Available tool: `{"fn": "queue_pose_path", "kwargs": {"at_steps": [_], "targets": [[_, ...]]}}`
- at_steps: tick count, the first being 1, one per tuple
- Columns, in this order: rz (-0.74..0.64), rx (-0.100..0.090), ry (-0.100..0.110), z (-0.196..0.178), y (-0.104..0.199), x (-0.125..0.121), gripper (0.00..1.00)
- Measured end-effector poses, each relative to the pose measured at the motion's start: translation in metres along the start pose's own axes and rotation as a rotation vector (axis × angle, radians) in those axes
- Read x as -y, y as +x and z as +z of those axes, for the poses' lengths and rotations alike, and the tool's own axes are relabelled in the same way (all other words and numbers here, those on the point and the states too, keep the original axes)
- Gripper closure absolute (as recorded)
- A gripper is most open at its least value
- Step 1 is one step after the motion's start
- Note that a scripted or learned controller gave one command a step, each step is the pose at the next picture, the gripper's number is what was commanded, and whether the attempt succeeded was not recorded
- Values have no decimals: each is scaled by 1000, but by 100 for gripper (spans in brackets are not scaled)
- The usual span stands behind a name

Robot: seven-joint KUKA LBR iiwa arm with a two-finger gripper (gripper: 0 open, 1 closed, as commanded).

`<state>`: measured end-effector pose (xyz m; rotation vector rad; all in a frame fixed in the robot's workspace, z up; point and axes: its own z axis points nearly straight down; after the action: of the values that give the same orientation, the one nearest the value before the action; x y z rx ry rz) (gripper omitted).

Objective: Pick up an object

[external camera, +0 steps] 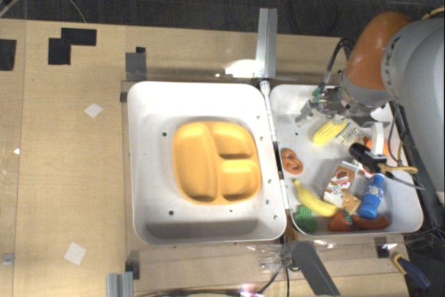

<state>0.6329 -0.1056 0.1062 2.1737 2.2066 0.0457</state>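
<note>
Yellow plastic corn cob [329,130], upper part of the right bin [415,209], looks light, rigid, slightly slick; best pinched across its middle. Gripper [321,102] hovers just above it; jaw state indiscernible.

I can read no text, number or brand anywhere from here. The small red-and-white carton [338,183] in the right bin [292,99] carries printed graphics, but they are too small and blurred for me to make out any words. The blue bottle [373,197] beside it has a label I cannot read either. The black shapes [71,43] on the far left of the worktop [62,163] are plain blocks, not letters.
</note>
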Motion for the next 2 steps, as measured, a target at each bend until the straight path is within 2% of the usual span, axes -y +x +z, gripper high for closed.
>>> {"fn": "queue_pose_path", "kwargs": {"at_steps": [1, 2], "targets": [[79, -8, 44, 20, 3, -37, 0], [-47, -9, 42, 14, -25, 55, 0]]}}
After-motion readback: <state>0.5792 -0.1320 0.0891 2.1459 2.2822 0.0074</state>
